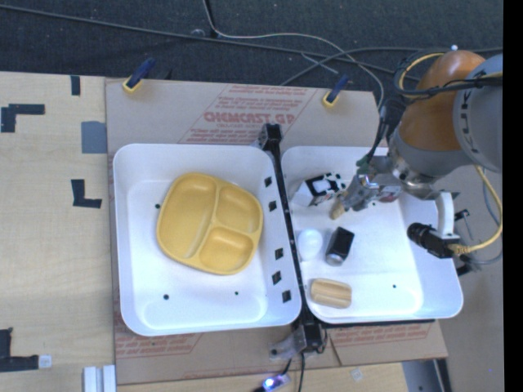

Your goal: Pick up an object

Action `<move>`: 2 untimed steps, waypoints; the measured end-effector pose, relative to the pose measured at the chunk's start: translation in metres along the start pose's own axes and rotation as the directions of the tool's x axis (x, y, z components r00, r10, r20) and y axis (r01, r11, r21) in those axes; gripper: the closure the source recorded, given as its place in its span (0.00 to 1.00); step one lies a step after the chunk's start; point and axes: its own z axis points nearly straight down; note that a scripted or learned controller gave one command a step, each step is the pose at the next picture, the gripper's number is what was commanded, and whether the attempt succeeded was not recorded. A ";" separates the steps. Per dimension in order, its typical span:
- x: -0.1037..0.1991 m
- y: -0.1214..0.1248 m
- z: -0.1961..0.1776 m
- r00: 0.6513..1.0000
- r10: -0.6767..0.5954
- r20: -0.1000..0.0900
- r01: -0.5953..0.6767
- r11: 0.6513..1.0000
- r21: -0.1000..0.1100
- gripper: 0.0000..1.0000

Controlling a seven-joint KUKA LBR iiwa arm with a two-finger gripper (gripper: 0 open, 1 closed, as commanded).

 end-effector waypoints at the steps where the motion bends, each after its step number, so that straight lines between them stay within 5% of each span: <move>1: -0.008 0.006 -0.056 1.000 0.001 0.001 -0.001 1.000 -0.002 1.00; 2: -0.009 0.008 -0.093 1.000 0.001 0.001 -0.001 1.000 0.000 1.00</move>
